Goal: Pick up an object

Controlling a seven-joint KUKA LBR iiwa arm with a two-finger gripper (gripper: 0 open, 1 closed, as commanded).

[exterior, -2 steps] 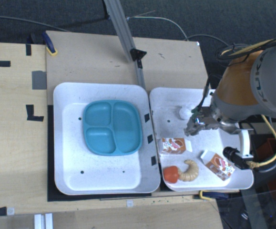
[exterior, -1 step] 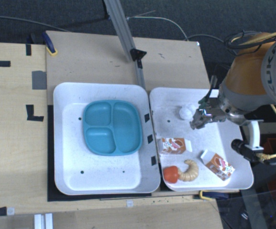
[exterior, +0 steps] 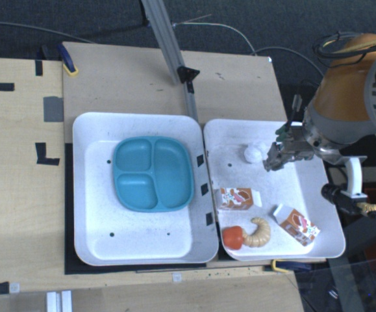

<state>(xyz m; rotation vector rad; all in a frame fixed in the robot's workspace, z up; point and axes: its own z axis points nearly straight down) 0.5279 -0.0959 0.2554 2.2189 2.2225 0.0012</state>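
the right bin (exterior: 317, 194) serves as the landmark. inside it, the gripper (exterior: 273, 161) sits over the upper middle of the floor, just right of a small white ball (exterior: 253, 153), so the passage between those two is narrow. the bin's upper left corner is open floor. toward the bin's centre lies a small printed packet (exterior: 236, 198); below it, near the front wall, a red tomato (exterior: 234, 238) touches a tan croissant (exterior: 260, 233). a second carton (exterior: 297, 226) lies near the bin's lower right corner. an open strip runs between the packet and the carton. left of the right bin, a blue divided plate (exterior: 154, 174) occupies the centre of the left bin (exterior: 84, 194), leaving bare floor along that bin's front.
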